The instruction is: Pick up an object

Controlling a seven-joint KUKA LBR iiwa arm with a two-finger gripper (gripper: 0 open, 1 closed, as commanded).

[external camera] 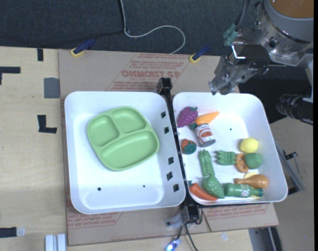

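Two white bins sit side by side on the bench. In the left bin (78, 192) lies a green divided plate (123, 137). The right bin (263, 114) holds a heap of toy food: purple grapes (187, 116), a small can (205, 135), a yellow lemon (249, 145) and green vegetables along its near edge. Above its far edge hangs the gripper (222, 88), carrying nothing.

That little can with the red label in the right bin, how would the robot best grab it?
Probably from straight above, closing across the can's narrow middle at the label. It lies on its side, tilted slightly, so its round flanks face outward. The purple grapes and the orange carrot crowd its top end, so the flanks look the freer sides. The gripper hangs above the bin's far rim.
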